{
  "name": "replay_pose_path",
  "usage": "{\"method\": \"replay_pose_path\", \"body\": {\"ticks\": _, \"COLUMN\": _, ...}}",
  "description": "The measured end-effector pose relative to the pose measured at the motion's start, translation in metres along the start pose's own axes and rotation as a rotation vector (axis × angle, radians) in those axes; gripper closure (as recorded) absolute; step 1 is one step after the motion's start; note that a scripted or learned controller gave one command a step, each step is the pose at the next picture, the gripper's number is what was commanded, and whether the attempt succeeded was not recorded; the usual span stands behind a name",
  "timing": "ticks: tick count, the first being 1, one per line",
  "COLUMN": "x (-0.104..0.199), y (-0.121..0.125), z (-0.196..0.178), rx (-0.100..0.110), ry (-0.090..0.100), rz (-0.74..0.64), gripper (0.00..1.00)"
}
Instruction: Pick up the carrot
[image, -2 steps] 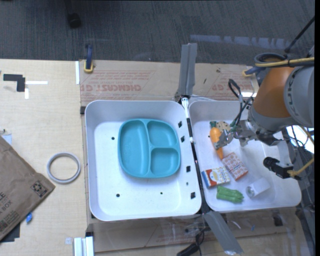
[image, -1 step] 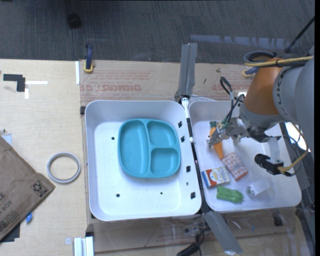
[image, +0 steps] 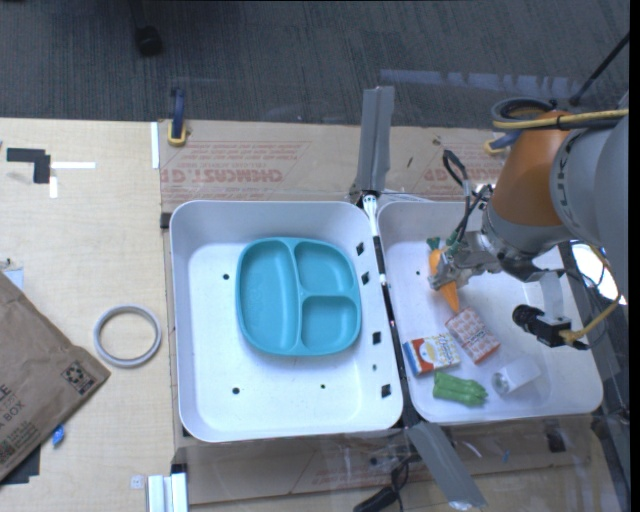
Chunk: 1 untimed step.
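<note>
Carrot (image: 447, 285) in rt bin (image: 560, 400); tray (image: 298, 296) in lt bin (image: 200, 330).

Robot lab: wooden bench (image: 80, 230), cardboard sheet (image: 260, 165), tape roll (image: 127, 334), two white bins (image: 190, 330), dark carpet floor (image: 300, 50).

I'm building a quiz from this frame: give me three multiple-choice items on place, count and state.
1. Where does the carrot lie?
A. right bin
B. left bin
C. the bench

2. How many compartments has the teal plate?
A. two
B. three
C. five

3. How does the pincer stand?
A. far above the bins
B. low at the carrot
C. over the tape ring

Answers: 1 A, orange shows in the right bin; 2 B, one long and two small sections; 3 B, its tip meets the carrot.
</note>
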<state>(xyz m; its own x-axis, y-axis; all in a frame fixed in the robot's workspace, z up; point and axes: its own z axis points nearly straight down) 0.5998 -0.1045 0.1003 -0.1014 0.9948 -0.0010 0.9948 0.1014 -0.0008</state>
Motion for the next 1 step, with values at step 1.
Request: {"method": "replay_pose_path", "body": {"ticks": 1, "x": 0.0581, "y": 0.0305, "z": -0.0908, "rx": 0.001, "ry": -0.001, "rz": 0.237, "gripper": 1.0}}
